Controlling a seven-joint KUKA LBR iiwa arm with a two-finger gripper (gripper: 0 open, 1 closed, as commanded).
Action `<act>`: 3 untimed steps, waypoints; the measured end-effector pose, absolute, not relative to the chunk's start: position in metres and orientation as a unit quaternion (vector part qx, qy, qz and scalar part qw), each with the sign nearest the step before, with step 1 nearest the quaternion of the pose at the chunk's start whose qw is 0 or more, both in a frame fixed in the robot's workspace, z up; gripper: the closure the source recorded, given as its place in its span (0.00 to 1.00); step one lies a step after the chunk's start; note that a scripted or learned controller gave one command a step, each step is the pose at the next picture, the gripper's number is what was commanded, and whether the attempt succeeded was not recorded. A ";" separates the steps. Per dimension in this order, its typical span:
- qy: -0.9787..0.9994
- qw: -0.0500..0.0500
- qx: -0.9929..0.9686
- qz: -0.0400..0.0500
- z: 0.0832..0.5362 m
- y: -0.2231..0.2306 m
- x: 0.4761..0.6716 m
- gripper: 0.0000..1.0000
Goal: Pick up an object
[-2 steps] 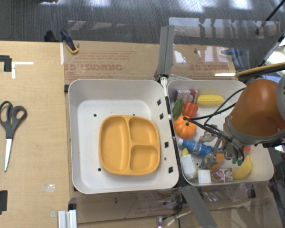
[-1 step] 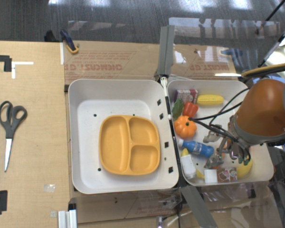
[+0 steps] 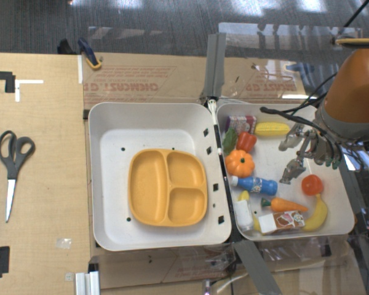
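Yellow plate (image 3: pixel 168 187), orange pumpkin (image 3: pixel 240 163), white bins (image 3: pixel 104 183)

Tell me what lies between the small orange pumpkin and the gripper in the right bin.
Camera view: bare white bin floor separates the small orange plastic pumpkin from the gripper; nothing lies there.

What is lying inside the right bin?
The right bin holds corn, a red pepper, a pumpkin, a blue bottle, a carrot, a banana, a tomato and a carton. The arm covers part of its far right side.

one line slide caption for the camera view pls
Gripper hovers open over toy food in the right bin; a yellow divided plate sits in the left bin.
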State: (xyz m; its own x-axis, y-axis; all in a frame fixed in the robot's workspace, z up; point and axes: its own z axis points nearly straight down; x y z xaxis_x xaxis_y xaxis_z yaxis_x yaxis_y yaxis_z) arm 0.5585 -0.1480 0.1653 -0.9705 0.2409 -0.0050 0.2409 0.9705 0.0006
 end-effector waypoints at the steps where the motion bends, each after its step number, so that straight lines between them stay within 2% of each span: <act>1: 1.000 0.001 0.024 0.000 0.103 -0.103 0.529 0.00; 2: 0.993 0.001 0.119 0.000 0.093 -0.101 0.509 0.00; 3: 0.983 0.015 0.184 0.001 0.098 -0.108 0.489 0.00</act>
